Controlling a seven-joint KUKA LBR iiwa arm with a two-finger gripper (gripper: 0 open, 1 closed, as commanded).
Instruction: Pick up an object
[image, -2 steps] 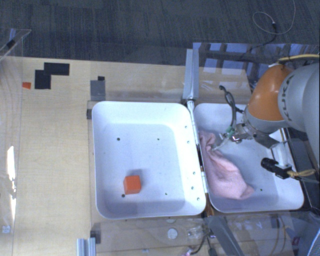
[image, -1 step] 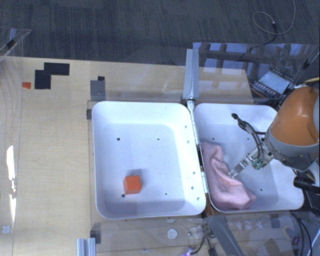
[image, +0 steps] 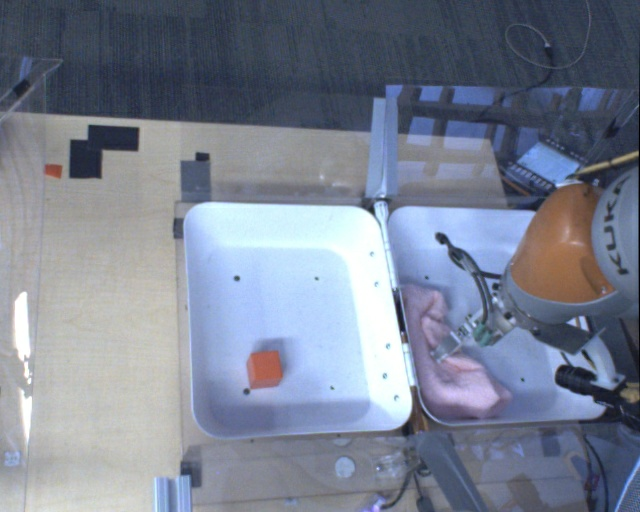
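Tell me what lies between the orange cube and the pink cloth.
In the camera view, bare white floor of the left bin, then the bins' two adjoining rims, separate the orange cube from the pink cloth.

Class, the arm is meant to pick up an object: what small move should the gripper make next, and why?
Probably a short descent onto the pink cloth. The gripper sits right over the cloth in the right bin, and nothing is visibly between its fingers. The orange block lies far off in the left bin.
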